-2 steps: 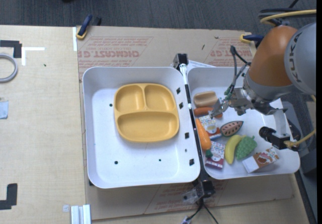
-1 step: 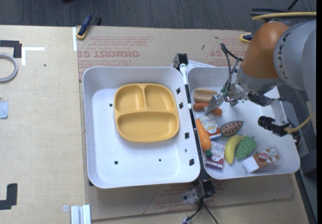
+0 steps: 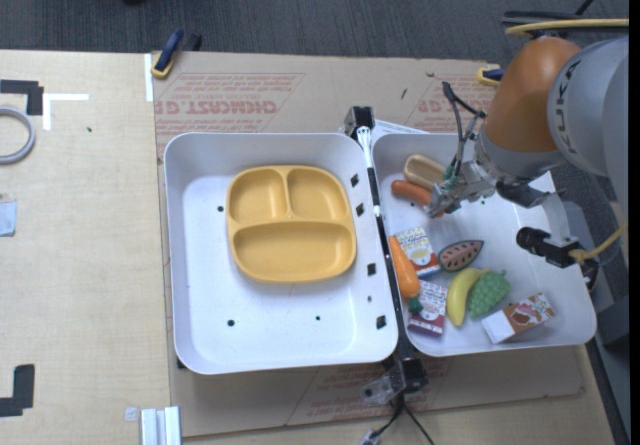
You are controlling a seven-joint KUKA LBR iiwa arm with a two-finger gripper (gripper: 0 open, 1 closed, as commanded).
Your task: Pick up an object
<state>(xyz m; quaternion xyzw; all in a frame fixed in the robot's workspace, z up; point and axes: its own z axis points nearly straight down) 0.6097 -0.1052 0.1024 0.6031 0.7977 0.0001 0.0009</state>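
I reach in from the right over the right bin (image 3: 575,328), my gripper (image 3: 447,195) lowered near that bin's far left corner. Whether my jaws stand open or closed I cannot tell from this angle, nor whether anything sits between them. Just beside my tip, toward the far left corner, lies a hot dog (image 3: 418,179), its bun behind and the red sausage in front. Along the bin's left wall lies a carrot (image 3: 403,267), with a small printed carton (image 3: 416,247) just beside it and another small carton (image 3: 430,309) toward the near left corner. Near the middle lies a brown, seed-speckled slice (image 3: 461,254); nearer the front edge a banana (image 3: 459,295) touches a green bunch of grapes (image 3: 488,293), and a red-and-white box (image 3: 520,317) lies toward the near right corner. In the left bin (image 3: 195,323) a yellow divided plate (image 3: 291,223) rests toward the far edge.
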